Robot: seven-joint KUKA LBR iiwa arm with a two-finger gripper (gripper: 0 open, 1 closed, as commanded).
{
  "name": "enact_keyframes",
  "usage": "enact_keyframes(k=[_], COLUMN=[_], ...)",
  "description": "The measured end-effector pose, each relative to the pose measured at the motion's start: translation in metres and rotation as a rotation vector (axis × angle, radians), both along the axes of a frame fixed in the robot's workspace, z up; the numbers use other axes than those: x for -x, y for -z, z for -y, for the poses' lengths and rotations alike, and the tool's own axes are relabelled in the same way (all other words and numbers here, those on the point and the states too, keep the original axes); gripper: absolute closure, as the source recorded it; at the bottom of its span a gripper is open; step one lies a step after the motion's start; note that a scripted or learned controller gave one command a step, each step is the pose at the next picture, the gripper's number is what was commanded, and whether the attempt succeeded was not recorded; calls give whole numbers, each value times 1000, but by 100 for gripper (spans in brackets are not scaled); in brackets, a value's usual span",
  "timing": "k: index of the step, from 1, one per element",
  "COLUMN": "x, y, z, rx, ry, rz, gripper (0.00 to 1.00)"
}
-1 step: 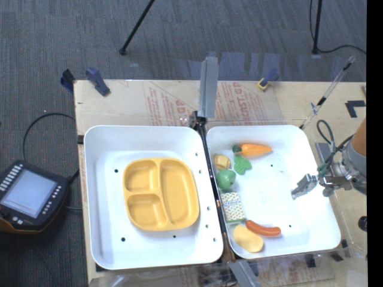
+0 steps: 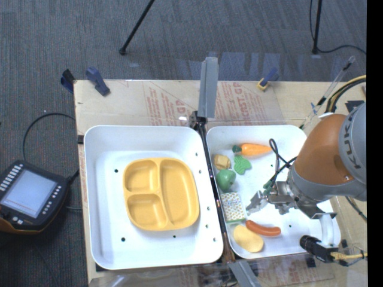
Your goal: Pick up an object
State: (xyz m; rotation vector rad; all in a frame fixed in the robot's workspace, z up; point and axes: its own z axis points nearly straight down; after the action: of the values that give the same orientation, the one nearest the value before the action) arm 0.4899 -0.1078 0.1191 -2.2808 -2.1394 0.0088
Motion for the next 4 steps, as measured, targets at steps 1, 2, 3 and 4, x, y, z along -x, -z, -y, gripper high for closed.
enact_keyframes(k=[1, 2, 3, 4], x=[12, 12, 15, 11], y=[27, -70, -67, -66], z=[-10, -33, -54, -74], rx=[7, 6, 4, 5], ry=[77, -14, -87, -17], rz=[20, 18, 8, 7], gripper=[0, 0, 0, 0])
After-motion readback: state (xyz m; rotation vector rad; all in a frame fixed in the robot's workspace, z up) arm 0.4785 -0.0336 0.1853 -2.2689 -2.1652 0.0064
